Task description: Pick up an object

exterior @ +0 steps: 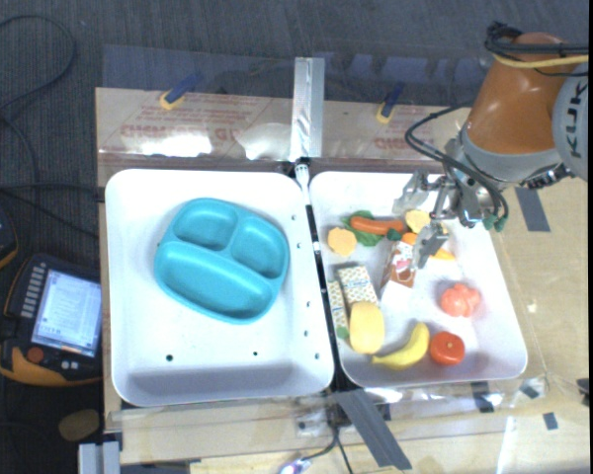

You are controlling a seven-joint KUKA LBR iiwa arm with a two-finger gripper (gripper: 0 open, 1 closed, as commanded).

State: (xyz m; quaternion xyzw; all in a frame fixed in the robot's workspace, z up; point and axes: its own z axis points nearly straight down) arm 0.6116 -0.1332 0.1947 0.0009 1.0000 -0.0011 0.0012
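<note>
- Two white bins: left bin [128, 363] holds a blue tray [222, 257]; my targets crowd the right bin [509, 349].
- Arm [519, 107] poised, approach step.
- Gripper [427, 233] over the small bottle [402, 265]; grip state I cannot tell. Next: descend, close.

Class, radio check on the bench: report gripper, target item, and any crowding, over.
Gripper low over right bin, upper part. Nothing seen held. Small red-and-white carton just beneath it. Carrot and yellow pieces crowd close by.
</note>
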